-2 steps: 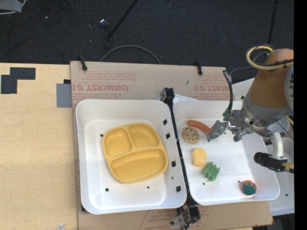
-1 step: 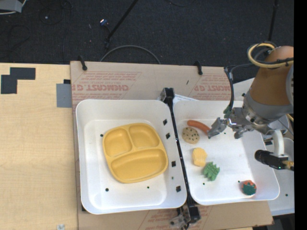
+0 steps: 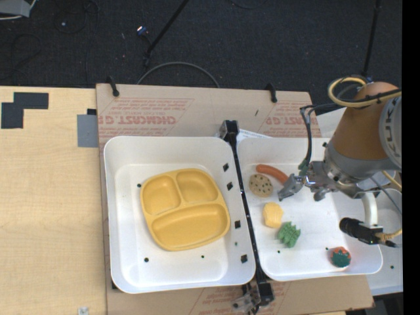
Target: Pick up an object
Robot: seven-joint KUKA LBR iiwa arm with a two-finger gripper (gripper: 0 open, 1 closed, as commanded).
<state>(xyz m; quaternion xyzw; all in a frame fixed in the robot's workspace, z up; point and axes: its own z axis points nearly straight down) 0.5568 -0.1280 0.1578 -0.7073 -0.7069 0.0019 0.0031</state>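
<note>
The right bin holds several small toy foods. An orange-red sausage lies near its back left, with a round speckled cookie just in front of it. A yellow chunk and a green broccoli piece lie toward the middle. A small red and green item sits at the front right. My gripper hangs over the bin just right of the cookie and above the yellow chunk, pointing down and left. I see nothing held in it.
The left bin holds a yellow divided plate. A black divider runs between the two bins. The arm's wrist and cables cover the right bin's back right part. A black part juts over its right edge.
</note>
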